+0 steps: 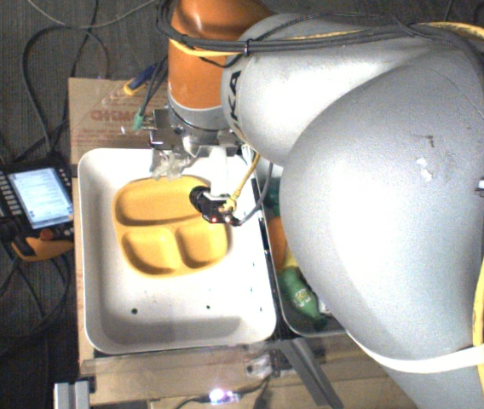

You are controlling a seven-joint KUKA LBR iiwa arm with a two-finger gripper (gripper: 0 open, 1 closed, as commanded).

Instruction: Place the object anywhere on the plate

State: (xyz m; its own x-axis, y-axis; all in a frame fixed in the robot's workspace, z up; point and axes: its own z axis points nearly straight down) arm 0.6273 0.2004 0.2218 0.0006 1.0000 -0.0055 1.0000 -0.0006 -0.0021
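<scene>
The arm [344, 169] leans in from the right and covers most of the right bin [286, 307], with its orange band [204, 45] stacked over the far edge of the left bin [174, 313]. That reach makes sense: the yellow plate [169, 228] lies in the far half of the left bin, toward its right wall, and the wrist has to be carried across the wall between the bins to get above it.

The gripper [172, 162] hangs at the plate's far rim, about over the long compartment. I cannot tell whether it is clenched or released; its tip is a pale blur against the yellow, and nothing can be made out there that I would call a held thing. A small black part with a red light [210, 204], hanging off the wrist on a thin cable, sits over the plate's right side.

As for the object to be placed, none lies on the plate's three compartments that I can see. In the strip of the right bin left showing, just beside the shared wall, there is something green [297, 295] with something orange [278, 244] farther back; either might be the object, though I can't say which.

My guess is the placing is not done yet, since the plate looks bare.
</scene>
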